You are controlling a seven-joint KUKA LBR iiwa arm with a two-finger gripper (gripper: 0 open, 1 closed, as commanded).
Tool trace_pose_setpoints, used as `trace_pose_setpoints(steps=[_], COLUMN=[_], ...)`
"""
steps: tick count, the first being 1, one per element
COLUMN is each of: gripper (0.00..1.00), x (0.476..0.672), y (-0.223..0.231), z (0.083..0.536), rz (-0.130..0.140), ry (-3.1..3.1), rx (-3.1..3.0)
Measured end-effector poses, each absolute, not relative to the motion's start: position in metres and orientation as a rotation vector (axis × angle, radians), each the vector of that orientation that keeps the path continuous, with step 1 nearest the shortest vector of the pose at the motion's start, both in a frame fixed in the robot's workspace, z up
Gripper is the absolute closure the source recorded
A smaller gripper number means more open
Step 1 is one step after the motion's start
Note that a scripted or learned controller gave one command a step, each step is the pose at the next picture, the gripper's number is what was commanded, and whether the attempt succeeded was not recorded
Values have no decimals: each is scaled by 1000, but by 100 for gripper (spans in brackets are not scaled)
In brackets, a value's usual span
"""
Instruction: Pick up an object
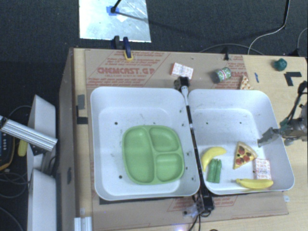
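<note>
Reaching in from the right, the grey two-finger gripper [267, 136] is sitting over the right edge of the right shallow white plastic bin [226, 102], tip low near the wall; can't tell whether it's open or shut, nothing visibly held. Candidate objects are all lying in that bin's front half: small yellow banana [212, 155] touching the green vegetable bundle [214, 170], toy pizza slice [244, 155], small red-and-white packet [262, 167], and a long yellow banana [254, 183] against the front wall. Left white bin [139, 100] is holding a green three-compartment divided plate [153, 154].
</note>
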State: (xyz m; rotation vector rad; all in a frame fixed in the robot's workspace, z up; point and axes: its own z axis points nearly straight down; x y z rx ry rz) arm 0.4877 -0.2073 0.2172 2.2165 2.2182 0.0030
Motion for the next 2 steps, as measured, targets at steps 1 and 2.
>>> trace_pose_setpoints(steps=[1,2], gripper=[0,0], x=[527,493], y=[-123,-208], z=[131,84], rz=[1,-2], ry=[2228,2220], rx=[2218,2221])
